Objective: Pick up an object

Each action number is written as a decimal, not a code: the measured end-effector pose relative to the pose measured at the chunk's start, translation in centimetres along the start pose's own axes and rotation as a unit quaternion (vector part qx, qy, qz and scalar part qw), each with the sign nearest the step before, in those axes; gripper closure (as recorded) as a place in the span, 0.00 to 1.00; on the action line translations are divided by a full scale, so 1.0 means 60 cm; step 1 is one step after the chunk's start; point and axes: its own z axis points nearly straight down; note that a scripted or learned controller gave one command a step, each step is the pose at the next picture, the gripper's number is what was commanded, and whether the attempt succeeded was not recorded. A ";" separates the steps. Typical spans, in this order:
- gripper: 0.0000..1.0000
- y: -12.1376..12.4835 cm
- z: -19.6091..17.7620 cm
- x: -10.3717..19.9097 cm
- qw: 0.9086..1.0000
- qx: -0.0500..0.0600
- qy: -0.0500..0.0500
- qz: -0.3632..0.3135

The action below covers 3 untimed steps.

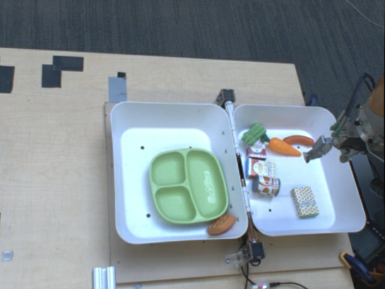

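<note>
Orange carrot lies just left of the tool, whose finger state I cannot tell.

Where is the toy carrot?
The carrot lies in the right bin, near its far edge, between the green toy and the gripper.
</note>
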 end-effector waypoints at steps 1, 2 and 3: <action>0.00 -0.049 0.202 0.035 1.000 0.001 0.000 0.001; 0.00 -0.036 0.272 0.092 1.000 -0.007 -0.004 0.002; 1.00 -0.031 0.251 0.090 1.000 -0.013 -0.006 0.002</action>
